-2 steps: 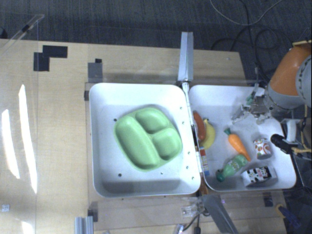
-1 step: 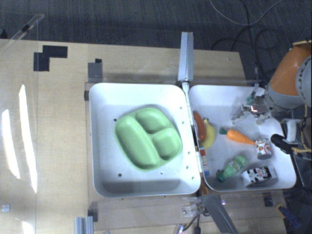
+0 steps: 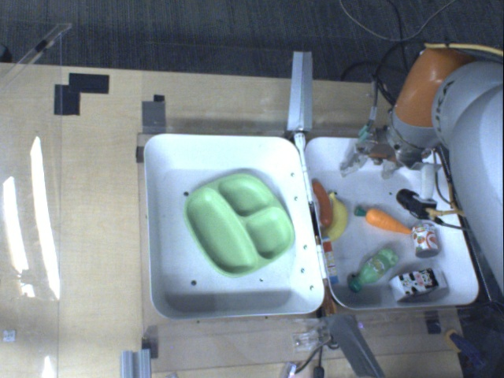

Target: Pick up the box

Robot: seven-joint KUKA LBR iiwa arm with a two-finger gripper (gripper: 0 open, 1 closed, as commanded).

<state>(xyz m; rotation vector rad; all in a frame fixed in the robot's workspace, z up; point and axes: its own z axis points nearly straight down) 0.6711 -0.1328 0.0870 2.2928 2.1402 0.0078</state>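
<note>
Gripper (image 3: 368,158) high over right bin's (image 3: 471,290) far end, fingers spread, nothing held. Box (image 3: 420,283) flat in near right corner, can (image 3: 426,239) just beside. Risk: clipping can or wall, weak pinch, slip.

Box (image 3: 420,283) in right bin (image 3: 346,152), right of bottle (image 3: 373,267).
</note>
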